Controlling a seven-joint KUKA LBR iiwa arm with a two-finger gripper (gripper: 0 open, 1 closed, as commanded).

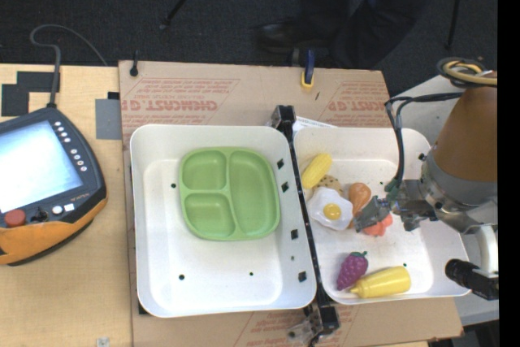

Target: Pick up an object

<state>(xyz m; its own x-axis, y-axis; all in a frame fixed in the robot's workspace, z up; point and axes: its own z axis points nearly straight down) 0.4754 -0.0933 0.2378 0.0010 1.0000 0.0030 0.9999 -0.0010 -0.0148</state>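
A: What print can be read around my bench?

B: The cardboard sheet (pixel 244 97) under my bins carries red lettering, upside down from this camera. Behind the left bin (pixel 154 256) it reads roughly "CHEMCRAFT", though the middle letters are uncertain.

A: Any other marking?

B: A second red line repeats behind the right bin (pixel 422 144), cut short; I make out "G.P" or similar. Fainter red print lies on the near edge of the cardboard, too small to read. The pendant (pixel 45 175) at left shows no legible characters.
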